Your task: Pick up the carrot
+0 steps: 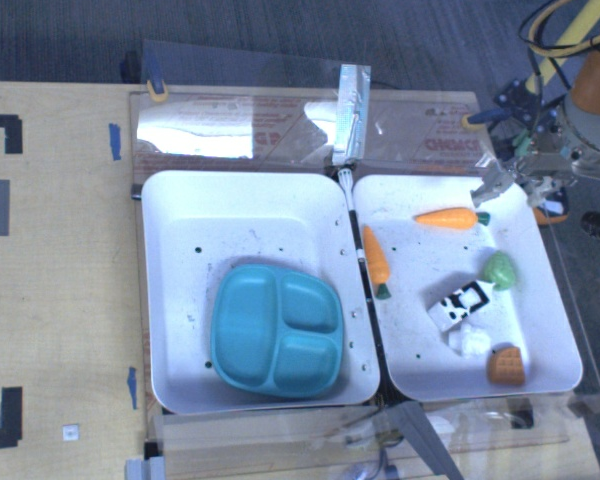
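From my station I count two white bins side by side on the bench: the left bin [170, 268] and the right bin [550, 308]. The left one carries a single teal divided plate [277, 330], lying toward its 6 o'clock side. The right bin has six things in it, and two of them are carrots. One carrot [446, 219] lies almost level near the bin's 12 o'clock edge, its green stub pointing to 3 o'clock. The second carrot [376, 259] lies along the bin's 9 o'clock wall, just beside the divider between the bins, its green tip aimed toward 6 o'clock. Besides those I see one green round item [499, 269] at about 3 o'clock from the bin's centre, one black-and-white toy [460, 302] near the centre, one small white lump [471, 341] just beside it at 6 o'clock, and one orange-brown piece [506, 364] down at 5 o'clock. The gripper [498, 182] hangs at the right bin's 1 o'clock corner, over the rim, near the green end of the level carrot but apart from it; I see nothing between its fingers, and how wide they stand I cannot tell from here. Behind the bins, at 12 o'clock, stands one clear panel [280, 128]
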